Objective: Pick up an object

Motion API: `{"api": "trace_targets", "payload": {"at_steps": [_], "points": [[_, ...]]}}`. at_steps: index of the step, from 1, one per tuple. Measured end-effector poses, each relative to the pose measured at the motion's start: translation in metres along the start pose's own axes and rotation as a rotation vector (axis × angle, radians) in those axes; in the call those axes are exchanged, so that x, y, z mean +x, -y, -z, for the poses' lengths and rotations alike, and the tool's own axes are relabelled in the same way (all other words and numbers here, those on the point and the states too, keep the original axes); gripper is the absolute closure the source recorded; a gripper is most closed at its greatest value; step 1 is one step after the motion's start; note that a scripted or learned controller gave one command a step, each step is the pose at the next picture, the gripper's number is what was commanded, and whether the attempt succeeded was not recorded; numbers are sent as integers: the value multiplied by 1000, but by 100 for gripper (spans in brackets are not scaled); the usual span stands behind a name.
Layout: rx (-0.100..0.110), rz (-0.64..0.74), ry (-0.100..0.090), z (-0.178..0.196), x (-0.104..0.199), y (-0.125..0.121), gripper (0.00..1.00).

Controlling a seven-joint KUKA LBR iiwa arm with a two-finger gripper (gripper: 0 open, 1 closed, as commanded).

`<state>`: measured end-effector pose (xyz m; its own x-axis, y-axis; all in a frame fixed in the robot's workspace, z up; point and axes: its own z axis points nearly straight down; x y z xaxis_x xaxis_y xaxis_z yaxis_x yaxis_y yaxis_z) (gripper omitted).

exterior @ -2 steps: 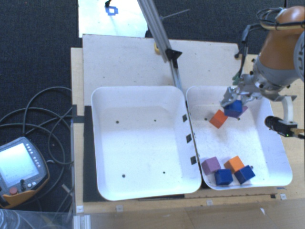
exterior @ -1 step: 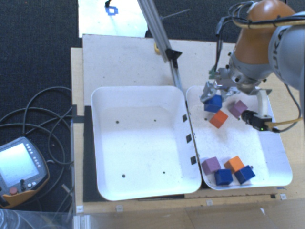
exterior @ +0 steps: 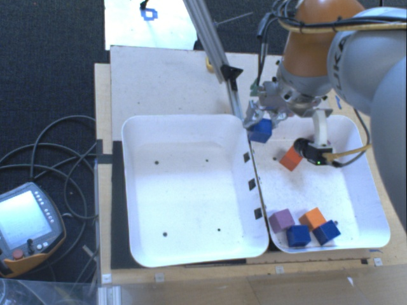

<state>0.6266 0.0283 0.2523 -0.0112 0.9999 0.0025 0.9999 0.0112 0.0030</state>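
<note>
My gripper hangs over the far end of the wall between the two bins, shut on a blue cube that shows just below its fingers and seems lifted off the floor. In the right bin, a red-orange cube lies a little right of the gripper. Near that bin's front edge sit a purple cube, an orange cube and two blue cubes.
The left bin lies beside the right one. A slanted metal rod crosses the back and ends near the gripper. A black cable with a small device hangs from the wrist over the right bin. A pendant and cables lie far left.
</note>
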Motion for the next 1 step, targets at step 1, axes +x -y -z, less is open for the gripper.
{"api": "trace_targets", "payload": {"at_steps": [1], "points": [[1, 0, 0, -4, 57, -14, 100]]}}
